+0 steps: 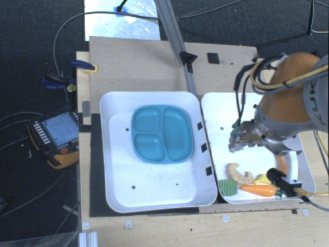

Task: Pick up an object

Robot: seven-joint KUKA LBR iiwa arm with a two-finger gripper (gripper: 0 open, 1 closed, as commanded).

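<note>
Overhead, tool (237, 140) hangs mid right bin (218, 112) – grip state unclear – toys (245, 181) crowd front edge.

Orange carrot (258, 190), tan croissant (239, 173), green piece (228, 187), yellow piece (262, 179) clustered, right bin's near edge.

You see a tan desk (154, 60) on dark carpet (36, 24), with a bright sheet (121, 14) behind the desk.

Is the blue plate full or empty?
Empty. The blue divided plastic plate in the left white bin shows bare blue in every compartment.
</note>
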